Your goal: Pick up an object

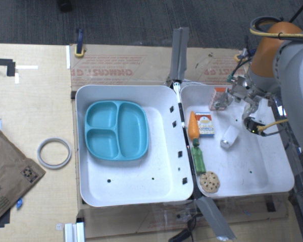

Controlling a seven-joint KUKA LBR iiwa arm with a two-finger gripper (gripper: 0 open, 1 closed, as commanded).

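The right bin (272, 180) holds several small items. An orange carrot (193, 125) lies along its left wall, with a green bottle-like piece (198, 158) below it and a round cookie (209, 182) at the near left corner. A small red and white box (205, 124) sits beside the carrot. A white cylinder (230, 136) lies near the middle. My gripper (221, 102) hangs low over the bin's far left part, just below a small red-orange item (219, 91) by the far wall. Whether anything sits in the gripper is hidden.
The left bin (164, 180) carries a blue divided plate (116, 130). A grey divider post (179, 54) rises between the bins at the back. A tape ring (54, 152) and a brown cardboard box (7, 178) lie on the bench to the left.
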